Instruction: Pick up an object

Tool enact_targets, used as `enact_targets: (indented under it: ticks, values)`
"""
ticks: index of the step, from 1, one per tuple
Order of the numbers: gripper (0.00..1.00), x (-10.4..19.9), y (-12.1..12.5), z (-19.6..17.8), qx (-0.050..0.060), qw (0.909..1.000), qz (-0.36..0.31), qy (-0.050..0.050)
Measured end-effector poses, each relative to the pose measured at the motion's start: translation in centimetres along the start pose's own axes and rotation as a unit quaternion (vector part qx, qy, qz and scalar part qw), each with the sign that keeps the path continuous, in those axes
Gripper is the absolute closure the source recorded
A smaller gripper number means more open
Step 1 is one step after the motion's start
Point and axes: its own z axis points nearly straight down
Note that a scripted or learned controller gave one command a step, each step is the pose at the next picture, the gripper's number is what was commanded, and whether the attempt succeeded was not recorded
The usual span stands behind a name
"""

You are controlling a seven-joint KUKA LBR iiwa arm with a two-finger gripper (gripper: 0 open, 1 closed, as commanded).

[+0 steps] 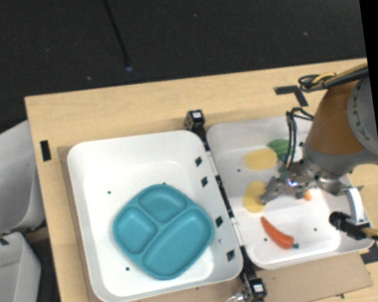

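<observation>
In the right bin [260,259] lie two yellow pieces, one at the back [260,160] and one nearer the middle [253,198]. A green item [280,146] sits behind them, and an orange-red carrot-like piece [278,233] lies toward the front. A small orange bit [308,196] shows beside the wrist. My gripper [283,188] hangs low over the bin, just right of the middle yellow piece, and nothing is seen between its fingers.
The left bin [90,195] holds a teal divided plate [162,231]. A black clip divider [215,178] runs between the bins. The arm's grey and orange body [336,133] covers the right bin's far right side. Cables trail at the bench's back right [305,85].
</observation>
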Motion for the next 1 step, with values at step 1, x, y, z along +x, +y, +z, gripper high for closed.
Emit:
enact_targets:
  ticks: [1]
  values:
    - [1.00, -0.15, 0.16, -1.40, -0.004, 1.0000, 0.003, -0.001]
